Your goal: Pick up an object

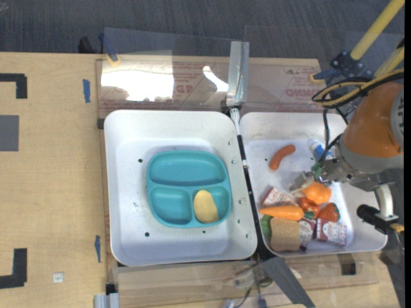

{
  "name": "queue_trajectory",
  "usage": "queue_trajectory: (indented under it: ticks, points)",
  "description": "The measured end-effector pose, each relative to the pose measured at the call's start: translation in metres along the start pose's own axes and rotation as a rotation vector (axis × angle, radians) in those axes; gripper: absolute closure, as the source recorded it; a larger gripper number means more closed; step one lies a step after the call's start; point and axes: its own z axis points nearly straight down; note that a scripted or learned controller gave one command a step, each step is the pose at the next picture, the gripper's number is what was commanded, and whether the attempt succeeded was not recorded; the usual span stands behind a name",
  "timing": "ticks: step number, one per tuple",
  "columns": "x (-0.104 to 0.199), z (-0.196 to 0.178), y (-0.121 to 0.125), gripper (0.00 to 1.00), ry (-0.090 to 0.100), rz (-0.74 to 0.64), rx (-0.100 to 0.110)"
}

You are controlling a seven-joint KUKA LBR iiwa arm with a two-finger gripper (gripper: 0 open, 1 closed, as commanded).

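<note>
My gripper (319,174) hangs low over the right bin (257,147), reaching in from the right under the arm's orange band. Just below it lies a small orange fruit-like piece (316,194), very close to or touching it. An orange carrot (280,213) lies to the left of that piece, with a brown bread slice (284,234) under it. A red-orange sausage (281,156) rests apart, toward the bin's back left. Red and white packets (329,230) lie at the front right.
The left bin (122,172) holds a teal divided tray (186,186) with a yellow potato-like object (205,206) in its front right compartment. A clear panel and a metal post (237,76) stand behind the bins. Cables and a yellow pole sit at the upper right.
</note>
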Motion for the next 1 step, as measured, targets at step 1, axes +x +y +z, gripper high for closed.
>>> queue_trajectory:
  ticks: [1]
  points:
    - [0.0653, -0.092, 0.0867, 1.0, 0.005, -0.005, -0.004]
